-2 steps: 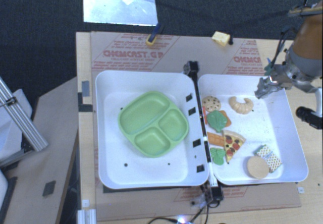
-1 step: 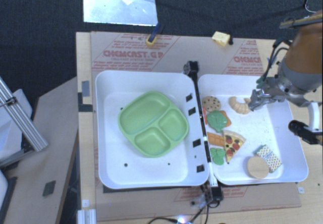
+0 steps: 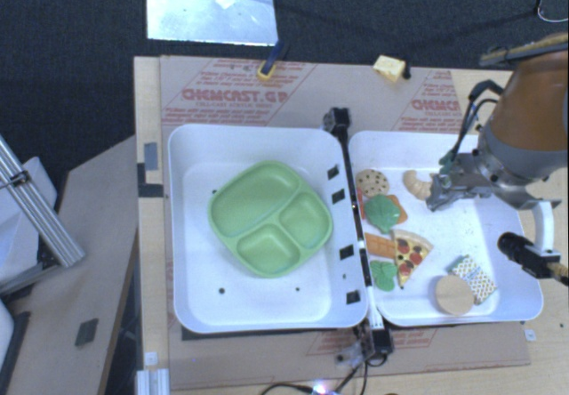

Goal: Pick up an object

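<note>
At right of frame, the gripper (image 3: 437,197) is hovering beside the croissant (image 3: 415,181); its claw state cannot be told. Centre over it before descending.

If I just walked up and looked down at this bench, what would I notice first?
Probably the big light green divided plate, sitting alone in the left white bin. Next, the right bin, scattered with toy food: a pizza slice, a chocolate-chip cookie and a green broccoli piece. The grey arm with the orange band reaches in from the right, with its gripper low by a pale croissant-like piece.
</note>
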Controlling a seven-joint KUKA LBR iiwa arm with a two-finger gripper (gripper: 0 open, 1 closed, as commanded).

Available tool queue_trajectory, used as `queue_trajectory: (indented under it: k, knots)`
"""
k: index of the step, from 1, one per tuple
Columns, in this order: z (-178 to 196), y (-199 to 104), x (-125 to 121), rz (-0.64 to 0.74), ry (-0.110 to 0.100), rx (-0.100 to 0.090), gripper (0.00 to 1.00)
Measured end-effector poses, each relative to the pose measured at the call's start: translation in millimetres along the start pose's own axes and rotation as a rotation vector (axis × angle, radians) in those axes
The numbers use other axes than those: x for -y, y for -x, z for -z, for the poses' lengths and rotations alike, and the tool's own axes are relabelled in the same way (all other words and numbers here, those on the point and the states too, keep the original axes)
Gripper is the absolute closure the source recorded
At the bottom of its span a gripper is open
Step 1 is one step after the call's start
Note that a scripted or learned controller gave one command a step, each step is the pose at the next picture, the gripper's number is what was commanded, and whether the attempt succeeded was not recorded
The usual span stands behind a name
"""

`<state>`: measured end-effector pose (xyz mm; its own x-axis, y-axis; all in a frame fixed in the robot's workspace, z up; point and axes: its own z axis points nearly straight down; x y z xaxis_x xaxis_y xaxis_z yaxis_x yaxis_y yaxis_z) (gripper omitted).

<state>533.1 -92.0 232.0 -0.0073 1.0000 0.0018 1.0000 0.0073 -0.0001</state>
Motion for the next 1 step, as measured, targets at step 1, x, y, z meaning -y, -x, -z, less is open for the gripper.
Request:
queue_trajectory:
  k: [1]
  knots:
    - [-10.3, -19.3, 37.6, -0.005, -0.002, 0.000, 1.00]
